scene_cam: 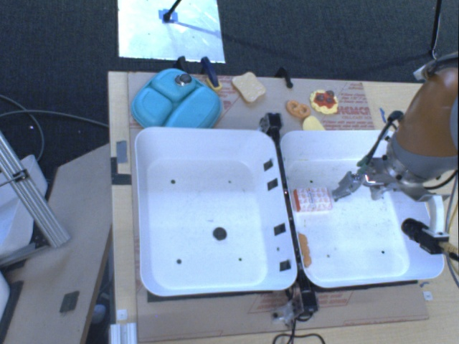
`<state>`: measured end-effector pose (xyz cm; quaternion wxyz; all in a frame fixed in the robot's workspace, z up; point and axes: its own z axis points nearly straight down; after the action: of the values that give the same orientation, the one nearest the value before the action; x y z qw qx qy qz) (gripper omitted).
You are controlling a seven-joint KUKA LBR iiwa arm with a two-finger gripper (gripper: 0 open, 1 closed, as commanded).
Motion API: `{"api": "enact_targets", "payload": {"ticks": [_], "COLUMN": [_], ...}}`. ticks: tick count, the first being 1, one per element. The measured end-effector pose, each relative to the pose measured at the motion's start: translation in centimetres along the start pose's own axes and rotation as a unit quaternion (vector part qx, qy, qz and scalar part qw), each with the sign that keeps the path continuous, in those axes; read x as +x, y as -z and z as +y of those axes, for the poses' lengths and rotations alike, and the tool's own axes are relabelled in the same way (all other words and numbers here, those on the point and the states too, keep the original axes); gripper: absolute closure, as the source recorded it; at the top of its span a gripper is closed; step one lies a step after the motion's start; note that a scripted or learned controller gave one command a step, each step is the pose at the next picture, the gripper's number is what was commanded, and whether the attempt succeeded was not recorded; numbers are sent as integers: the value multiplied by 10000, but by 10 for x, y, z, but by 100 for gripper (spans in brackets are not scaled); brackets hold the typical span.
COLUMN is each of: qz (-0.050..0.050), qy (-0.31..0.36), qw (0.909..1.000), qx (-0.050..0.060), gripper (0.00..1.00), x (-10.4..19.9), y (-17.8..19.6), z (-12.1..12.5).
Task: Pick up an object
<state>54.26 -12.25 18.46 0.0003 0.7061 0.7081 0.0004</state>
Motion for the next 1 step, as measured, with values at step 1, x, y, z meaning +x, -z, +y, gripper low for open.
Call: {"api": "enact_targets", "payload": {"ticks": [1], "qz": [-21], "qy": [-30], "qw": [10000], "qx": [-45], "gripper": [0], "x": [-82], "y": [-102], "z": [30]}}
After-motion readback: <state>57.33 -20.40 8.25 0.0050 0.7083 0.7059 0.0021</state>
